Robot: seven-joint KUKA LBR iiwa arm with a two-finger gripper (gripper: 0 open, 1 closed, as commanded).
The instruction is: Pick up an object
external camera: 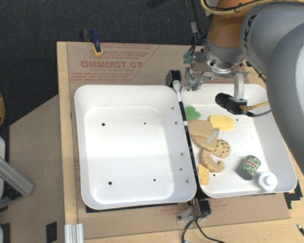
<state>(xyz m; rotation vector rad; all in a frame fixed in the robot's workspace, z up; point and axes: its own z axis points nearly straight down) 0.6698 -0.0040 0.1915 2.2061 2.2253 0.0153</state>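
A grey KUKA arm (273, 39) with an orange band (233, 14) above its wrist reaches in over the far end of the right-hand bin (281, 158), one of two shallow white bins set side by side on a brown board (116, 59) printed with red lettering. The gripper (195, 80) hangs near the bin's far left corner, above the rim and close to the divide between the bins; how far its claw is open cannot be told from this slanted overhead view, and nothing can be seen held in it. All the objects on offer lie in the right-hand bin, below the gripper and apart from it. Nearest the gripper is a small green piece (192, 113), against the bin's left wall. Just beyond it sits a yellow piece (222, 122), then a tan flat piece (201, 132) with a small grey item (212, 136) resting on it. A round speckled cookie-like disc (221, 147) lies beside a tan curved piece (211, 163), and a small yellow wedge (204, 175) sits nearest the bin's near edge on the left. Toward the bin's near right corner stand a green-labelled can (249, 166) and a white cap-like item (267, 180), close together. The left-hand bin (83, 135) lies next to it, its floor marked by a few dark dots. A blue-and-yellow clamp (96, 41) grips the board's far edge.
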